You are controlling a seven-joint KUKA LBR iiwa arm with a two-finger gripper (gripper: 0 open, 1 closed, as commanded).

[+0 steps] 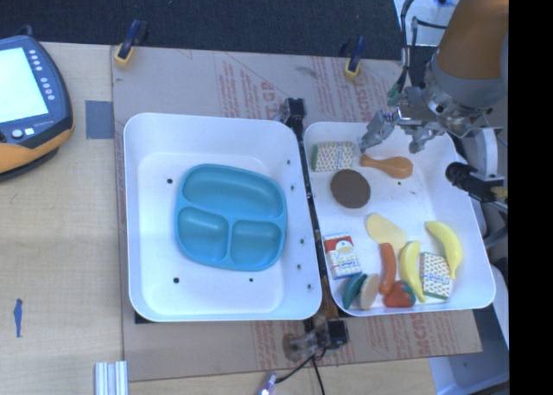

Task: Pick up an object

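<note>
I see two shallow white bins side by side on the wooden surface [60, 238]. The left bin [147, 212] holds a blue divided plate [231, 216] with three compartments, lying flat near the bin's middle.

The right bin [471, 238] carries a scatter of toy food. At its far end lies a small patterned packet [333, 156], and just beside that a drumstick [388, 165] lying on its side. A brown round patty [350, 188] sits just near of those. Toward the near end I make out a pale yellow slice [385, 231], a red sausage [387, 264], a small red and white carton [343, 257], a banana [445, 246], a second yellow piece [409, 269] beside a patterned box [435, 276], a teal and white piece [359, 291] and a red piece [398, 297].

The gripper [396, 136] hangs over the far end of the right bin, with the arm [471, 35] coming in from the right. Its fingers stand apart, one [377, 131] over the packet's right end, the other toward the bin's middle, and I see nothing between them. The drumstick lies just below the gap between the fingers as I view it; I cannot tell how high the fingers stand above it.

A tablet-like handheld controller [26, 104] rests at the left edge of the surface.
</note>
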